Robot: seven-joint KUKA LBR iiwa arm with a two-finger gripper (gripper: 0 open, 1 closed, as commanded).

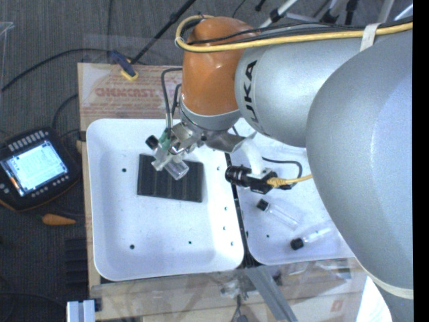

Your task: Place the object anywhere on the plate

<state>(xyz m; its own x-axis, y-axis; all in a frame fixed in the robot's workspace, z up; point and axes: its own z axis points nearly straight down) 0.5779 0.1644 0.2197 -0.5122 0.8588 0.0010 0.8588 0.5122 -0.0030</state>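
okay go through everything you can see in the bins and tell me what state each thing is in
Black plate: flat in the left bin, gripper above it.
Gripper: over the plate's top edge.
Vial: lying on its side, right bin.
Second vial: lying on its side, right bin.

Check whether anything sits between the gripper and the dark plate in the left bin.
Nothing visible does. The gripper hangs right over the upper edge of the dark plate in the left bin; the loose vials lie in the right bin.
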